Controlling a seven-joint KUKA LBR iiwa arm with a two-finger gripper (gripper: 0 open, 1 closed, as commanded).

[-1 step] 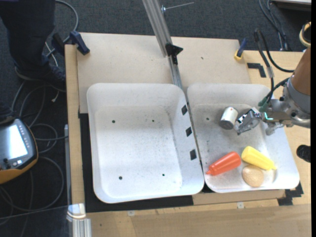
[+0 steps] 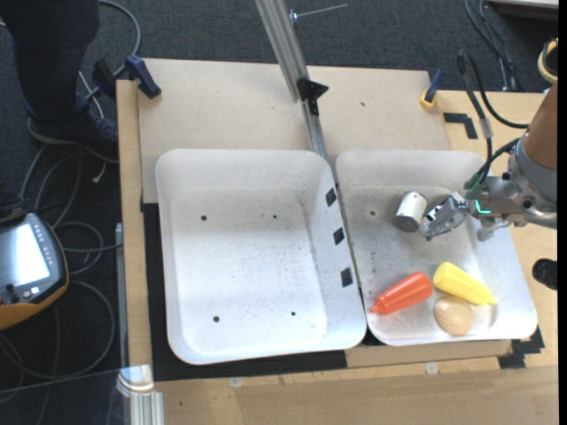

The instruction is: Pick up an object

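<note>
The right bin [image 2: 381,171] holds a small silver cylinder [image 2: 410,211] near its middle, an orange carrot-shaped piece [image 2: 401,293] at the front, a yellow piece [image 2: 462,283] beside it, and a tan round piece [image 2: 454,316] at the front right corner. My gripper [image 2: 444,217] reaches in from the right, low over the bin, just right of the silver cylinder. Its metal fingertips point left toward the cylinder. Nothing shows between them.
The left bin [image 2: 177,184] lies beside the right one, divided by a shared ridge with black clips [image 2: 337,235]. A slanted metal rail [image 2: 283,38] crosses the bench behind the bins. Cables trail at the right [image 2: 483,104].
</note>
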